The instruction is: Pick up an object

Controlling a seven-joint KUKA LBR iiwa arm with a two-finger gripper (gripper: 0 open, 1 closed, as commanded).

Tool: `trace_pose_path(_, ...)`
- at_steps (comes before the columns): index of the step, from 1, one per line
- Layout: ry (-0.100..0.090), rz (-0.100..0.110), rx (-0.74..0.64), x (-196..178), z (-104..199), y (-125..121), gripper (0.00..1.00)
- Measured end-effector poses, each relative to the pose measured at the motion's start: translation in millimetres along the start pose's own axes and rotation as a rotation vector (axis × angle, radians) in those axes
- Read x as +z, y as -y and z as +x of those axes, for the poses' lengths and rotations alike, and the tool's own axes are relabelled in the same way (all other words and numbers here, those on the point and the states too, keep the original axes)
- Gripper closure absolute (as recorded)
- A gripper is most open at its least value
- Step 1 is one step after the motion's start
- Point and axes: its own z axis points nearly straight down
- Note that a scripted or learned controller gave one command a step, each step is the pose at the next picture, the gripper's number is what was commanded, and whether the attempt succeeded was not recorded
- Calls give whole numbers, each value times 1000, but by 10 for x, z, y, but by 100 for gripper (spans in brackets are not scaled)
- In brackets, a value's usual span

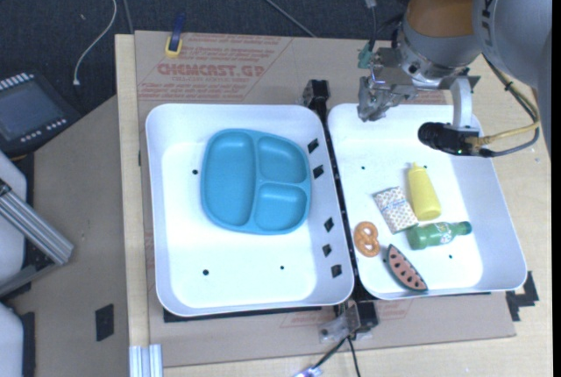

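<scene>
The objects lie in the right bin [491, 191], all nearer the camera than the end effector [375, 103] and well apart from it: a yellow bottle [424, 191], a packet [394, 209] touching its left side, a green bottle [436, 234] below them, a pretzel [367, 238] and a watermelon slice [406, 268] at the near edge. The end effector hangs over the bin's far left corner with nothing between its fingers; whether they are spread or closed I cannot tell. To its left, the left bin [166, 235] holds a blue tray [256, 181]. Both bins sit on the desk [219, 60].
</scene>
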Motion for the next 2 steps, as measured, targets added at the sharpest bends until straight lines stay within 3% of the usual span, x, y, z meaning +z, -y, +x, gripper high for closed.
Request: trace_pose_path(2,0,1,1,178,1002,-326,100)
